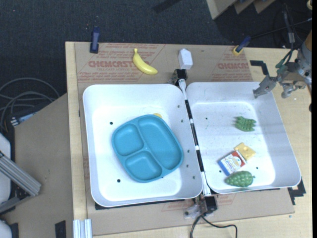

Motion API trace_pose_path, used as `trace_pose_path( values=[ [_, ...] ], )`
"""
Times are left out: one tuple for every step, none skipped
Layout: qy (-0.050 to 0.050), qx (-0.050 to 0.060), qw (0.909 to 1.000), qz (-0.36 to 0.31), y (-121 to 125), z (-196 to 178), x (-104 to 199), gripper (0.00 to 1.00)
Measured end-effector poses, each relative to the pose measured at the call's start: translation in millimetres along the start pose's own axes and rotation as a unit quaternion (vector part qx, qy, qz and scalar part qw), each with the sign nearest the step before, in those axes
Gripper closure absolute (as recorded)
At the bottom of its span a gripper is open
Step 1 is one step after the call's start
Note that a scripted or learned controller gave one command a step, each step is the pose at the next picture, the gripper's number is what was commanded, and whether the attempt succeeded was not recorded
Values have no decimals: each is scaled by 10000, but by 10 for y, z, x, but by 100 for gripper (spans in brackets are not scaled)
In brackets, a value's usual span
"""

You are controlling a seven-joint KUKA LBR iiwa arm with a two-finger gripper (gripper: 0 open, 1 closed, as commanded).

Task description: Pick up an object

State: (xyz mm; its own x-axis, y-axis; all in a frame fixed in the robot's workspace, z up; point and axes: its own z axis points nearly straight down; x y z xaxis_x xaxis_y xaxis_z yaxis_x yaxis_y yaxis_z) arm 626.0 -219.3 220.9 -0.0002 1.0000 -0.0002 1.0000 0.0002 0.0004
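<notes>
We saw the tan cardboard-covered tabletop (pixel 124 66) carrying two shallow white plastic bins: the left bin (pixel 99 177) held a blue three-compartment plastic tray (pixel 145 147), the right bin (pixel 277 148) the small pickable things. A yellow toy banana (pixel 143 63) lay outside. The two-finger gripper (pixel 275 86) hovered over the right bin's far corner, its jaws apparently spread wide with nothing between them. We judged it the approach step; next it needed to descend over the green leafy toy (pixel 245 123), the nearest.
</notes>
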Motion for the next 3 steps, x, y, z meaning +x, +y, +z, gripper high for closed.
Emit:
trace_pose_path(
  values=[
    [7,16,10000,-5,-75,1107,233,0],
    [8,15,10000,-6,-260,1367,546,0],
    [2,1,10000,-6,-251,1260,543,100]
  ],
)
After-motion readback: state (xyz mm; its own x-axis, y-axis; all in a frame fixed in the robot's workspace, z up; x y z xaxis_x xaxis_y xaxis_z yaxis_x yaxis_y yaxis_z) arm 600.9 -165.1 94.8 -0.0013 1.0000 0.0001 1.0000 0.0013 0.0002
